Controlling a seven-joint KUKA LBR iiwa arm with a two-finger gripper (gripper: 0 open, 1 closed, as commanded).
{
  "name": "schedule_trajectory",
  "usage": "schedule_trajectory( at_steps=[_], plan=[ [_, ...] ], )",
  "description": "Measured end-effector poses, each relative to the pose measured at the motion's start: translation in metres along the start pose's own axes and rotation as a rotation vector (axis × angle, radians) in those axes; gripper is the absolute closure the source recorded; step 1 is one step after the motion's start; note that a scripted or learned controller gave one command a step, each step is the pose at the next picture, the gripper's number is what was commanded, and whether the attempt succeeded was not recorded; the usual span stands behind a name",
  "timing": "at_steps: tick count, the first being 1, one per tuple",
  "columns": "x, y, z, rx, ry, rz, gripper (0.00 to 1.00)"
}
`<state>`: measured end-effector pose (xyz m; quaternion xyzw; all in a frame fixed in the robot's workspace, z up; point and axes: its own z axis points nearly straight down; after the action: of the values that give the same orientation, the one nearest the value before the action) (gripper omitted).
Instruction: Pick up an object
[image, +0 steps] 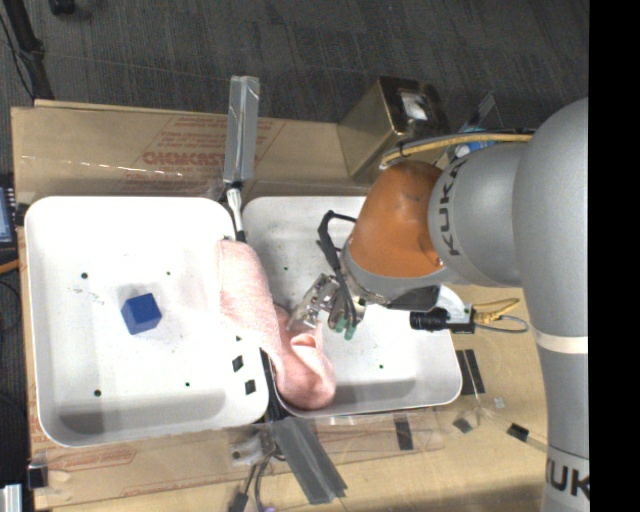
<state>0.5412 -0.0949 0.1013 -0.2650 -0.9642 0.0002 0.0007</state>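
A pink cloth (268, 318) lies draped over the divider between the two bins, its lower end bunched in the right bin (400, 385). A blue cube (141, 312) sits in the left bin (70, 260). My gripper (325, 305) hangs low in the right bin under the orange wrist, right beside the cloth's right edge. Its fingertips are small and partly covered by the wrist.
A grey bracket (240, 135) stands behind the bins' divider. A cardboard box (385, 120) sits behind the right bin. Black cables (330, 235) loop near the wrist. The large grey arm (540, 230) covers the right bin's right side.
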Motion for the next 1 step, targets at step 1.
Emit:
schedule_trajectory(
  at_steps=[1],
  plan=[
    [-0.0004,0.0821,-0.0916,-0.001,-0.003,0.047,1.00]
  ],
)
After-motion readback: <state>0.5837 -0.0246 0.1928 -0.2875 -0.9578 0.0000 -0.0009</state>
